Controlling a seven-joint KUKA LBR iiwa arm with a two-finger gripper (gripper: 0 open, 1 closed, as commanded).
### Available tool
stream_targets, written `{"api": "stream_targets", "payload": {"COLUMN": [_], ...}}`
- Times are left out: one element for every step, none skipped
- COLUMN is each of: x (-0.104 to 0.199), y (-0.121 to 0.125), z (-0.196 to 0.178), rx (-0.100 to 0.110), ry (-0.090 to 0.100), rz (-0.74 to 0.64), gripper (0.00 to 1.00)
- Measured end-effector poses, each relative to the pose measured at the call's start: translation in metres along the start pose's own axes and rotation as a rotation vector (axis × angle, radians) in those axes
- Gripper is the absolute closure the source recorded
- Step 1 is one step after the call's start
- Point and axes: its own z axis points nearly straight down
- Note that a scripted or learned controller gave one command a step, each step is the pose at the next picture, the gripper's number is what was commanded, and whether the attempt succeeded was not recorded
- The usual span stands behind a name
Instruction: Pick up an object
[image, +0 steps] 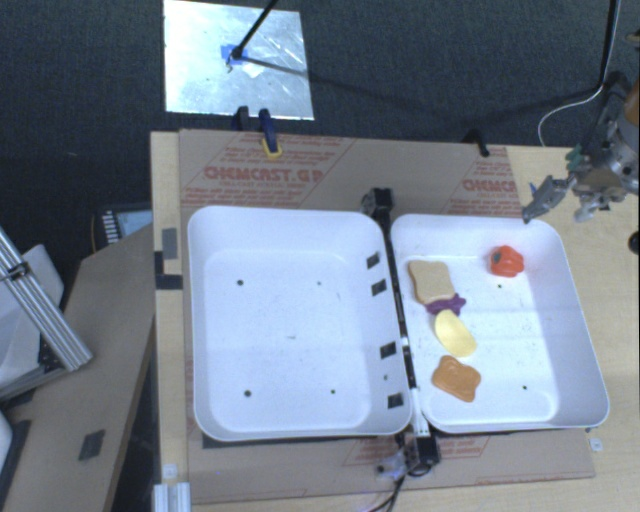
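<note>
Four small items in right bin (575, 330), near to far: orange-brown piece (456, 378), yellow piece (456, 334), tan slice (431, 281) over purple bit (448, 303); red-orange object (506, 261) apart, farthest. Left bin (200, 300) bare. Beyond far rim, gripper (565, 200) spread, holding nothing. Approach step, seemingly; next: move over target, descend, close.

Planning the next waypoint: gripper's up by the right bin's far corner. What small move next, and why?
Probably shift the gripper a little toward the red object in the right bin. It hangs beyond the bin's far rim with nothing between its fingers, and that piece lies closest and apart from the others.
</note>
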Motion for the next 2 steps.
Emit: {"api": "stream_targets", "payload": {"x": [0.054, 0.009], "y": [-0.013, -0.078], "z": [0.121, 0.092], "rx": [0.010, 0.003], "ry": [0.005, -0.001], "rz": [-0.005, 0.007], "gripper": [0.00, 0.00]}}
